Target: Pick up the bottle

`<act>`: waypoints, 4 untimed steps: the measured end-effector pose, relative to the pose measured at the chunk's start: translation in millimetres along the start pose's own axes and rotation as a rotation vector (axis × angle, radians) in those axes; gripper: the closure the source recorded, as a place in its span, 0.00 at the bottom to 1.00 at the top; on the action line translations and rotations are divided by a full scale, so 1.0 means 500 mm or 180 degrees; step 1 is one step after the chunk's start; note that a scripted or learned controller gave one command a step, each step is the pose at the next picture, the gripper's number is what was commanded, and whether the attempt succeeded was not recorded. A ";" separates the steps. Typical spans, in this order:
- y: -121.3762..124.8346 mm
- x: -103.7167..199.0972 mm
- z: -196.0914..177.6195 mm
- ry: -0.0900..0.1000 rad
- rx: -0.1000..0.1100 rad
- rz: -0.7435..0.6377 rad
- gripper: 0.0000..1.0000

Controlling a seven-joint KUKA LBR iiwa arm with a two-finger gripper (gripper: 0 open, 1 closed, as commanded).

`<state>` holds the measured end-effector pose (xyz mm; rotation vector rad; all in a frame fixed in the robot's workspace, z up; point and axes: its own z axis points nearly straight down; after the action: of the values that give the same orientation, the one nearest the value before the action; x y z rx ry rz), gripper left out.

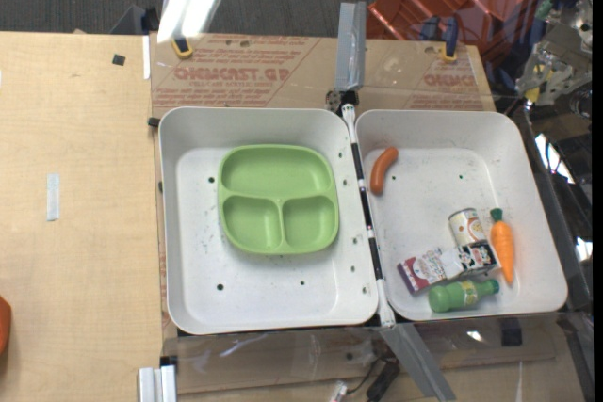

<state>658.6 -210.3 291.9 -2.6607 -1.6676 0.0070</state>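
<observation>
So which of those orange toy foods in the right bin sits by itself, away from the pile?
The sausage, lying alone near the bin's upper left corner. The carrot, with its green top, lies by the can and green bottle at the lower right.

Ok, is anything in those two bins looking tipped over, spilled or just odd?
Nothing spilled. In the right bin, the green bottle lies on its side near the front wall, touching the small carton. The can and carrot crowd close by. The green plate sits flat.
</observation>
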 end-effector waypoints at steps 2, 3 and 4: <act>-0.211 0.008 -0.255 0.0000 -0.0002 0.0945 1.00; -0.247 -0.070 0.212 0.0003 0.0007 0.1518 1.00; -0.334 0.045 0.379 0.0005 0.0004 0.1774 1.00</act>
<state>517.3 -117.4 103.0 -3.0162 -0.8713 0.0061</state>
